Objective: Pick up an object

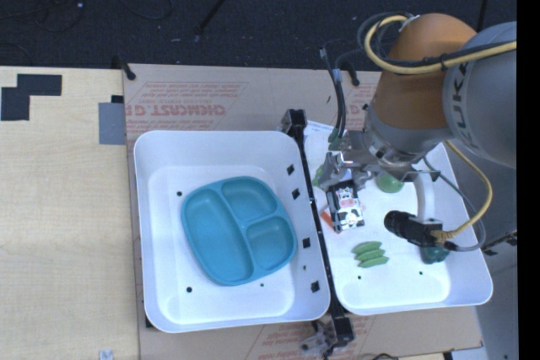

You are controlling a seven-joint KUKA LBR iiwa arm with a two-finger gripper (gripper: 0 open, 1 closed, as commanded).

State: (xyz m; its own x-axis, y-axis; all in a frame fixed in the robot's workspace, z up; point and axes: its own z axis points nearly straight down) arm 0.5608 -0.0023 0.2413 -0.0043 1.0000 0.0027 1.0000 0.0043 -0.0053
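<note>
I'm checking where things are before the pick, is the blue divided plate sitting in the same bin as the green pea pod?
No, the blue divided plate lies in the left bin, while the green pea pod lies in the right bin.

tray point(238, 228) in left bin point(160, 181) | pea pod point(369, 254) in right bin point(456, 287)

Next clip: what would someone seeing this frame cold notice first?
Probably the blue divided plate, lying alone in the left bin. Next, the grey arm with its orange band, looming over the right bin with its gripper low near the bin's left side. A green pea pod lies just below it.
</note>
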